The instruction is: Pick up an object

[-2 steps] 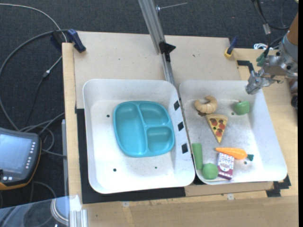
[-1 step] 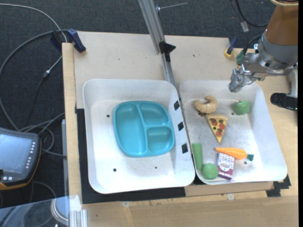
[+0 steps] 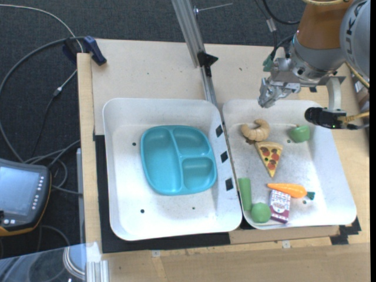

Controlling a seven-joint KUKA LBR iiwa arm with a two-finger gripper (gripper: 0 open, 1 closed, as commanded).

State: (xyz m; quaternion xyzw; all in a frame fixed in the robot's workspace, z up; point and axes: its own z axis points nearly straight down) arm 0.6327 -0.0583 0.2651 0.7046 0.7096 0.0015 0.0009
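7 toys crowd the right bin (image 3: 343, 178). The gripper (image 3: 267, 100), whose state I cannot tell, hovers upper right above the croissant (image 3: 255, 130); its curved back could slip free.

The divided plate (image 3: 177, 159) lies in the left bin (image 3: 117, 157). In the right bin (image 3: 335, 175), the croissant (image 3: 256, 130) sits behind the pizza slice (image 3: 270, 156), with the carrot (image 3: 288, 189) nearer front, beside what may be a small carton (image 3: 280, 206).

Robot lab: bench (image 3: 147, 69), cables (image 3: 35, 51)
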